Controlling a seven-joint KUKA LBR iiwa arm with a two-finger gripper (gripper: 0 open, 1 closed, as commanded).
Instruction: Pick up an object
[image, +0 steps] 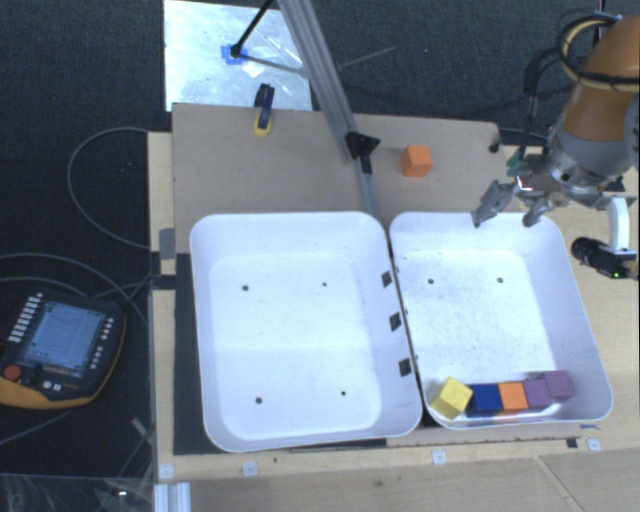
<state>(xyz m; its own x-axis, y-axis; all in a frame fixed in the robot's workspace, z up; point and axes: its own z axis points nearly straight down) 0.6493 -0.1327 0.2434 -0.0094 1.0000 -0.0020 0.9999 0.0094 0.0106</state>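
Note:
Several small cubes sit in a row along the near wall of the right bin: a yellow cube, a blue cube, an orange cube and two purple cubes. My gripper hangs over the bin's far edge, well away from the cubes. Its two fingers are spread apart with nothing between them.
The left bin lies beside the right one. An orange block rests on the bench behind the bins. A grey pole slants across the back. A teach pendant and cables lie at far left.

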